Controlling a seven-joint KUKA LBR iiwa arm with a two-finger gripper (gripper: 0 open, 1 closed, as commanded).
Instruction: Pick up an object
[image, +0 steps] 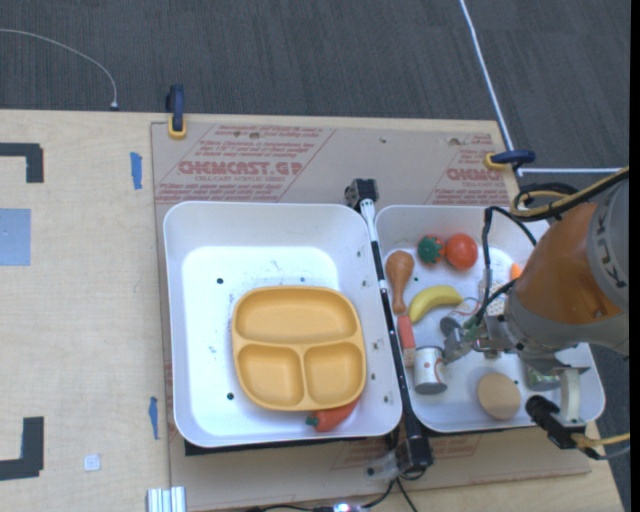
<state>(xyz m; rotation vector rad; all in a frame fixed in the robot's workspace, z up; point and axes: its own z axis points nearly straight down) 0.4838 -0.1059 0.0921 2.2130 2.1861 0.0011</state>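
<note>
My gripper (458, 338) hangs low in the right bin (440, 405), just under the yellow banana (436, 300) and above a small silver can (430, 370). The grey arm with its orange band (565, 285) covers the bin's right part. A tan rounded object (498, 396) lies near the front wall. At the back sit a red-orange tomato (461, 250) and a small green item (430, 250). A brown drumstick-shaped toy (400, 275) and a red stick (407, 336) lie along the left wall. I see nothing held in the gripper.
The left bin (200, 300) holds a yellow divided plate (298, 345) with a red pepper (332, 420) poking out under its front edge. Cables (560, 195) loop behind the arm. A black clamp (361, 190) sits at the back between the bins.
</note>
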